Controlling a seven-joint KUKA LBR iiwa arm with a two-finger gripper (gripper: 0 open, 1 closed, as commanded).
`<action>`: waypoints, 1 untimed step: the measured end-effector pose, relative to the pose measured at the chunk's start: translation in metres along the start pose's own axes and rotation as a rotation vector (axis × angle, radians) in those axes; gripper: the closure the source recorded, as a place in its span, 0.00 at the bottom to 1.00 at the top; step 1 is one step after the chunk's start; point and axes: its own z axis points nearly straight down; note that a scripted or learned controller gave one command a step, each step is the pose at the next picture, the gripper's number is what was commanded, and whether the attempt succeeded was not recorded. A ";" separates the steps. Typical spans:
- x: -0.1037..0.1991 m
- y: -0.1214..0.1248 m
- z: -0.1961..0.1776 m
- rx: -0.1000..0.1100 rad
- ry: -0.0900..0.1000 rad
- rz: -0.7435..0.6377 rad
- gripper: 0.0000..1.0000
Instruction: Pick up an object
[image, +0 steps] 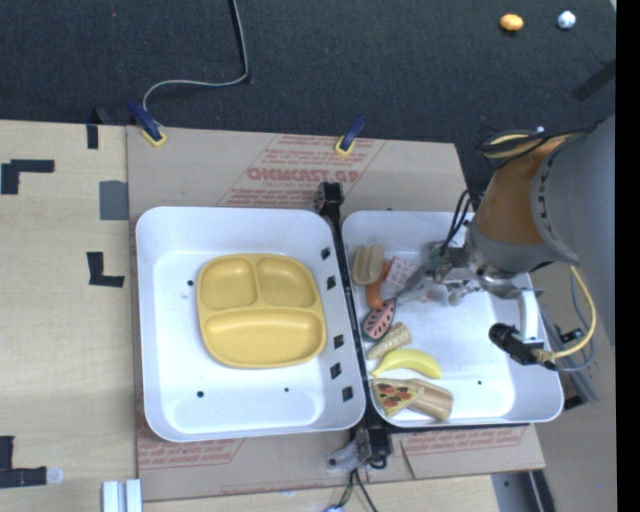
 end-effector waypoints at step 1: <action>0.036 -0.017 0.018 -0.003 -0.007 0.006 0.00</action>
